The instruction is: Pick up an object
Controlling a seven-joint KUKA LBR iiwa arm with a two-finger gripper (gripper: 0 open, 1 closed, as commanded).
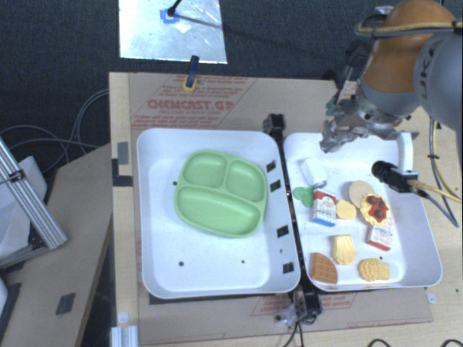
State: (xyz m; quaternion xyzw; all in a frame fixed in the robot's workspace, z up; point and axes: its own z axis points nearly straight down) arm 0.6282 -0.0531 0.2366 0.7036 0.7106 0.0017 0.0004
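Observation:
My gripper (330, 142) hangs over the far left part of the right bin (428, 246), pointing down, with nothing visibly between its fingers. Just below it lies a small white block (312, 170). Further toward the front sit a green piece (304, 192), a red and white carton (324, 208), a round tan cookie (359, 191), a small yellow piece (346, 210), a red-topped pizza slice (377, 207), a red and white packet (380, 236), a corn cob (343, 249), a waffle-like piece (323, 268) and a yellow biscuit (373, 270).
The left bin (155, 266) holds a green divided plate (221, 193). A black-clipped divider (283, 194) separates the two bins. The arm's orange band and grey body stand over the far right corner of the right bin.

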